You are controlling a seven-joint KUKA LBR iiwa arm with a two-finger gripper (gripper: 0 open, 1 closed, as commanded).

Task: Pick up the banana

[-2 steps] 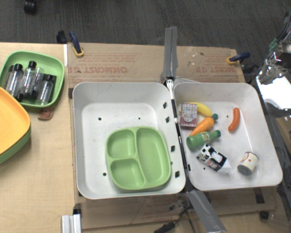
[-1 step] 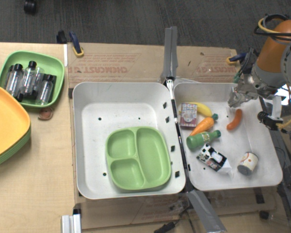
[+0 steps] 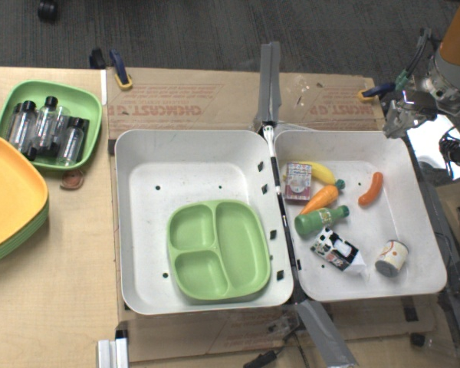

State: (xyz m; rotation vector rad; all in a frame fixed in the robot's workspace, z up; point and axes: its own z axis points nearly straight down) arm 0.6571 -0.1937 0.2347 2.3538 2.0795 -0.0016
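While the gripper (image 3: 395, 118) hangs above the right bin's (image 3: 414, 278) far right corner, you cannot tell its finger state. Locate the banana (image 3: 323, 172) well apart, at that bin's far left, touching a small packet (image 3: 297, 182) and a carrot (image 3: 321, 198).

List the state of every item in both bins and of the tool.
banana: lying in right bin, partly under the small packet, not gripped
small packet: lying flat
carrot: on its side
green bottle: on its side
sausage: lying apart from the rest
white can: tipped over
green divided tray: flat in left bin
tool: above the right bin's far corner, away from the banana
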